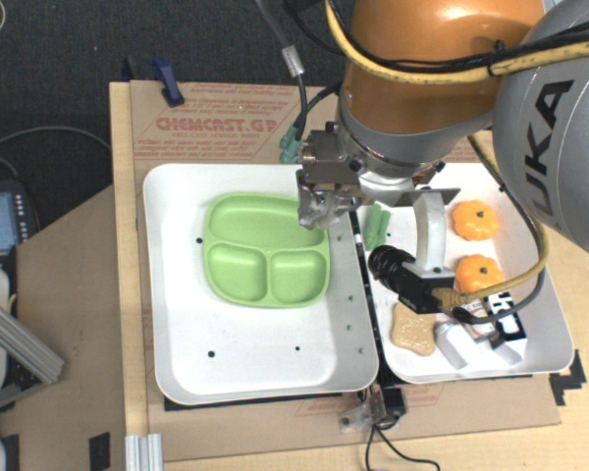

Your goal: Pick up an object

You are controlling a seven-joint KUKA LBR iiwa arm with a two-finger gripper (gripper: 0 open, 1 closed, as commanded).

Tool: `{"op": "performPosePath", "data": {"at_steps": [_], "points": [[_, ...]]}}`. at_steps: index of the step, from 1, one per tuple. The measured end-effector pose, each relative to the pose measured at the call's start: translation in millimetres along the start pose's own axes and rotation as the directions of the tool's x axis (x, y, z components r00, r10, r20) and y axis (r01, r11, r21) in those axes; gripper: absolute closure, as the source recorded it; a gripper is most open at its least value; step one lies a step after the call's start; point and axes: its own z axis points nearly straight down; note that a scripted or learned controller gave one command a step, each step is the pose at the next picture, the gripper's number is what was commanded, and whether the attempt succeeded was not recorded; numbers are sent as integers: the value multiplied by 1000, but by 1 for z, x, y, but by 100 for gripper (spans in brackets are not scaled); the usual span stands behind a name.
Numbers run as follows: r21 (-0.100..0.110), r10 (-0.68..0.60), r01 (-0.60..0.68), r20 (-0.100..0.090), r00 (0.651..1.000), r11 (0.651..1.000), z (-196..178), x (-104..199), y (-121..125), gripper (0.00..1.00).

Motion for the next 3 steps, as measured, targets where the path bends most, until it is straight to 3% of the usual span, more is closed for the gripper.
{"op": "performPosePath", "data": {"at_steps": [1, 2, 3], "points": [[-2, 8, -8, -1, 1000, 1000, 37, -76, -7, 100], [-11, -6, 6, -5, 1000, 1000, 33, -5, -7, 100], [-19, -6, 6, -9, 1000, 1000, -51, 48, -3, 100]]}}
